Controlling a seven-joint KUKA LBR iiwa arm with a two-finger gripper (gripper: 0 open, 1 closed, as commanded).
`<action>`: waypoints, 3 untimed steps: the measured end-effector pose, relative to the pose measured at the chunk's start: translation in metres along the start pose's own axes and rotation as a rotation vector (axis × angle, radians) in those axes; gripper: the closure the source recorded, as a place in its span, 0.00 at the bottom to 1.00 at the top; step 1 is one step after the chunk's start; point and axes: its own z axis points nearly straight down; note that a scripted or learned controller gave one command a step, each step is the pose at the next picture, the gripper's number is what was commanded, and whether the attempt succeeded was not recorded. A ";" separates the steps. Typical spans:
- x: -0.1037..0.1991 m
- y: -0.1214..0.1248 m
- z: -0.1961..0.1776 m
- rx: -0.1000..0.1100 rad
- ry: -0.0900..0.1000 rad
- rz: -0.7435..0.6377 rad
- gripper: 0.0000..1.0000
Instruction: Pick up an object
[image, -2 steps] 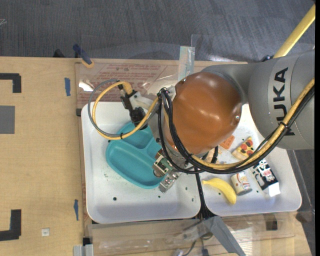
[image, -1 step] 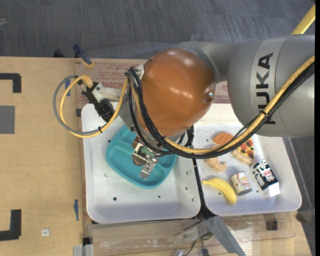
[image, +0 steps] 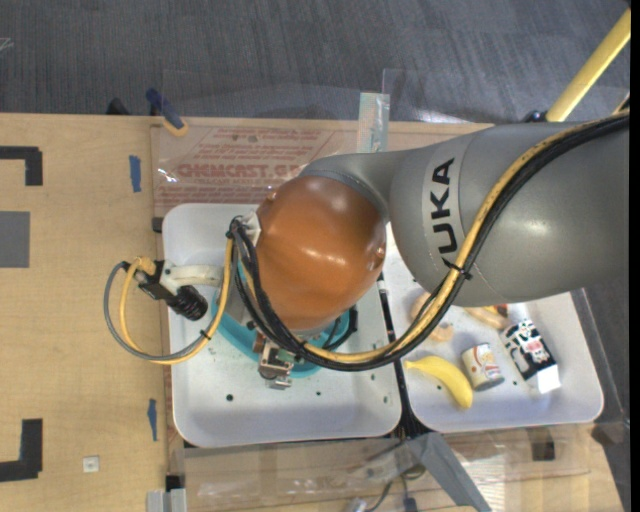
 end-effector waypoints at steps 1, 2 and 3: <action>0.008 -0.004 -0.131 0.009 0.009 0.316 1.00; -0.002 -0.001 0.044 0.007 0.006 0.552 1.00; 0.017 -0.006 -0.168 0.017 0.014 0.722 1.00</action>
